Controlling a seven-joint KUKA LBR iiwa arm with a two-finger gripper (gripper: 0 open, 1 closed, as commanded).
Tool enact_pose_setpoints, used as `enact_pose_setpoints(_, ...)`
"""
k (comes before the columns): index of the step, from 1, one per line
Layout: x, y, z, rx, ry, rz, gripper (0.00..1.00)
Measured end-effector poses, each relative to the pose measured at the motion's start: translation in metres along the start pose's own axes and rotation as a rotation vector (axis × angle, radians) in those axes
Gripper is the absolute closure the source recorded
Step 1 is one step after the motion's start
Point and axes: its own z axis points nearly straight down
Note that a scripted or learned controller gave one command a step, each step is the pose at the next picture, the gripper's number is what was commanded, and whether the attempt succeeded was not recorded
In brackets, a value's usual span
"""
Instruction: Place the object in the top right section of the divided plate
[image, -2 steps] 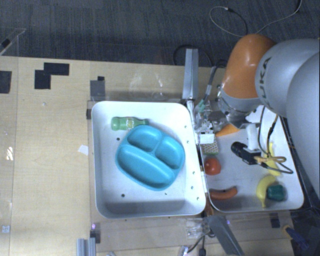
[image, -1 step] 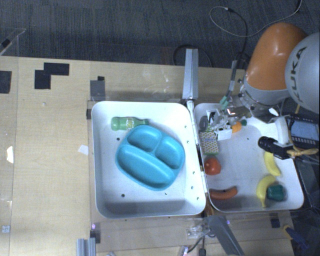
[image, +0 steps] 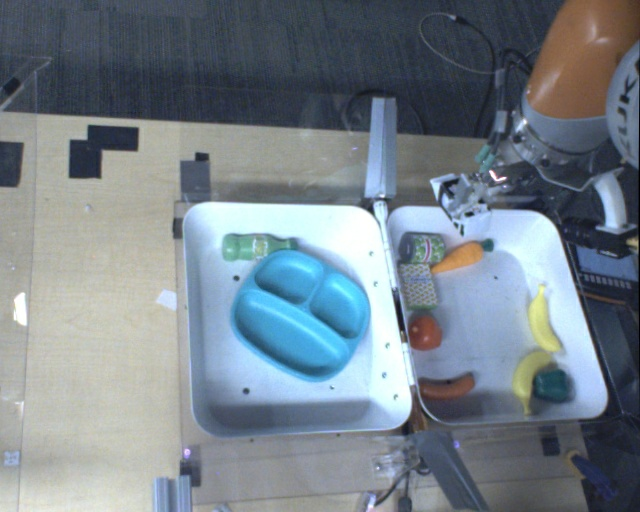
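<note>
The blue divided plate (image: 300, 312) lies tilted in the left bin (image: 200, 330), with one long section and two smaller ones, all bare. My gripper (image: 463, 203) hangs over the far edge of the right bin (image: 575, 270), just above an orange carrot (image: 462, 257). I see nothing held in it. Beside the carrot lies a green can (image: 421, 248).
A green bottle (image: 256, 245) lies behind the plate. The right bin also holds a patterned packet (image: 420, 288), a red tomato (image: 425, 332), a sausage (image: 447, 386), two bananas (image: 543, 320) and a teal block (image: 551, 385). A metal post (image: 380, 150) stands between the bins.
</note>
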Motion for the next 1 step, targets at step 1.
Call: enact_pose_setpoints(1,0.0554,-0.0189,0.0676,0.002,0.002,-0.033,1.0)
